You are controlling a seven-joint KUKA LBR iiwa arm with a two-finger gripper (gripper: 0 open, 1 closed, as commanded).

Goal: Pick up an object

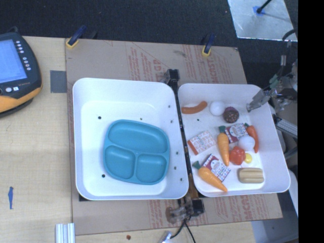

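The tool point(254, 103) hangs at the right bin's point(283, 186) far right rim; how far it is open, I cannot tell. Toy foods, including a carrot point(223, 147) and sausage point(194, 108), lie in that bin.

Pretty even overhead light is washing the white bins point(81, 135) out a bit, shadows are staying soft, and everything's looking slightly fuzzy and low-res.
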